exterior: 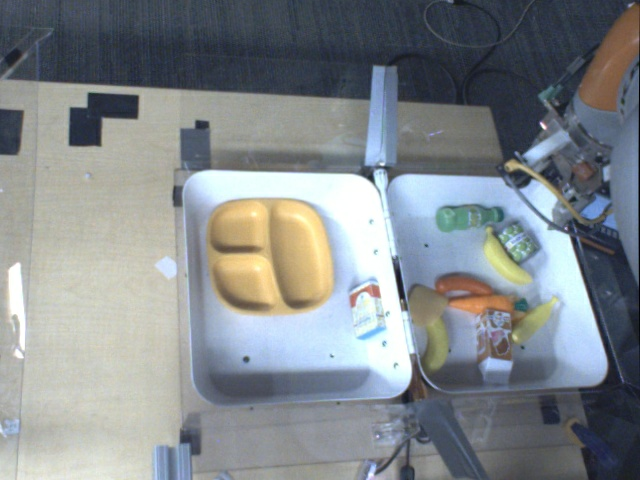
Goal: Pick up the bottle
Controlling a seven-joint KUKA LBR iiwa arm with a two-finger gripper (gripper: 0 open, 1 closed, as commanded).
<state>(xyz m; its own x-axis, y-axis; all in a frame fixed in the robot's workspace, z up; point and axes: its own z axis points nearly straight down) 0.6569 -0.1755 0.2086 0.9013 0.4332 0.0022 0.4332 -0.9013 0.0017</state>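
I see the gripper (572,173) up at the right bin's (590,368) far right rim; can't tell its state. Green bottle (468,217) lies on its side, left of it, apart.

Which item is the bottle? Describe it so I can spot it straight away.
Look in the right bin, at its far end near the top rim. The bottle lies on its side there, just above a yellow banana and a small green carton. It is the one translucent green item, with a rounded body.
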